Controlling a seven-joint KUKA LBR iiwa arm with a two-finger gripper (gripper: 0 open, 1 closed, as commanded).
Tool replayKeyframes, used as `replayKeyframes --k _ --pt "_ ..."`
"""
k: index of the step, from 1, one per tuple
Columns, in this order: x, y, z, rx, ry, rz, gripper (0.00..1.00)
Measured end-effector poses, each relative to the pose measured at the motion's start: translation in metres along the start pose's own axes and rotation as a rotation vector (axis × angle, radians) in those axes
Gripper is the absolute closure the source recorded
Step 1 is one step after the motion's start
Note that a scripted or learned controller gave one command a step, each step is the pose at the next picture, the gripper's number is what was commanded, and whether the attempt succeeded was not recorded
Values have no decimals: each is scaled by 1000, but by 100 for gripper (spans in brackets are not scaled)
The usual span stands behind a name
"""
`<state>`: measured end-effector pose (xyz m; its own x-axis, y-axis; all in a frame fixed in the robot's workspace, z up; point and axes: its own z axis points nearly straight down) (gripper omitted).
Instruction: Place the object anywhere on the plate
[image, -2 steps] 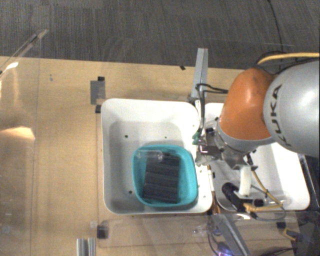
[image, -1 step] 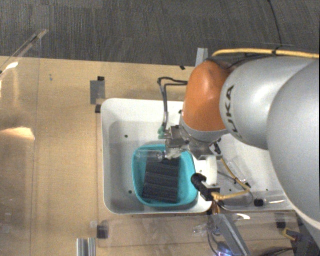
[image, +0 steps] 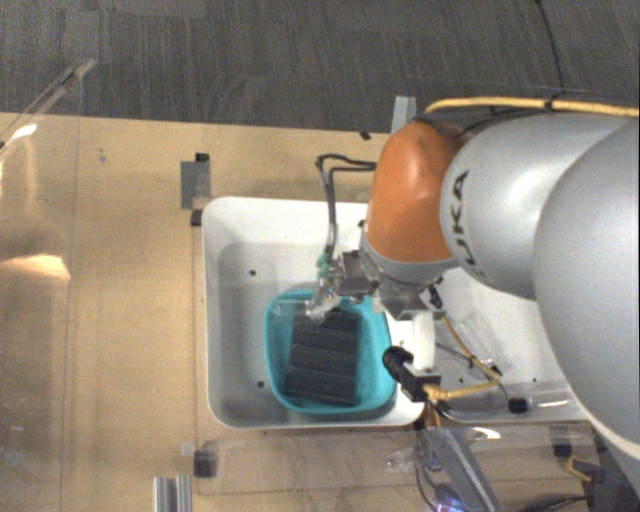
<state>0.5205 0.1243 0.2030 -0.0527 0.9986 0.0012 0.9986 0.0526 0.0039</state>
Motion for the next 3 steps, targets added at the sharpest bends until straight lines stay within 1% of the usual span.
replayKeyframes --k 1,2,3 --pt "-42 -26 -141 -6 0 10 0" --pt "-40 -24 -152 -14 0 1 100" --pt "-20 -4 -234 -10 0 -90 100"
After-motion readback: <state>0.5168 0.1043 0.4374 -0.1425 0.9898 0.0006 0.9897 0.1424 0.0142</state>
